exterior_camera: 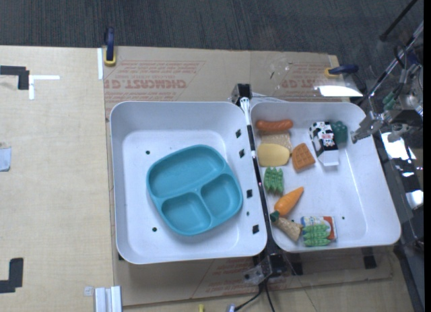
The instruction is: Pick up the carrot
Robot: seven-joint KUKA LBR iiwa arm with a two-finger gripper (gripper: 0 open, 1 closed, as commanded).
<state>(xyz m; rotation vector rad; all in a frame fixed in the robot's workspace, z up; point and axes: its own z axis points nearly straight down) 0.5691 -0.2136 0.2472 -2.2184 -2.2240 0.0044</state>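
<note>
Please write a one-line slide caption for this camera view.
Orange carrot lies among toy foods in the right bin; blue divided plate sits in the left bin.

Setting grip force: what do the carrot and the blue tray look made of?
The carrot looks like molded plastic toy food: uniform orange, smooth matte skin, though foam or rubber is possible. The blue tray looks like hard plastic with a semi-gloss finish: one even colour, rounded molded dividers, soft highlights.

Wooden bench (54, 203): cardboard sheet (168, 78), two white bins (128, 169).
</note>
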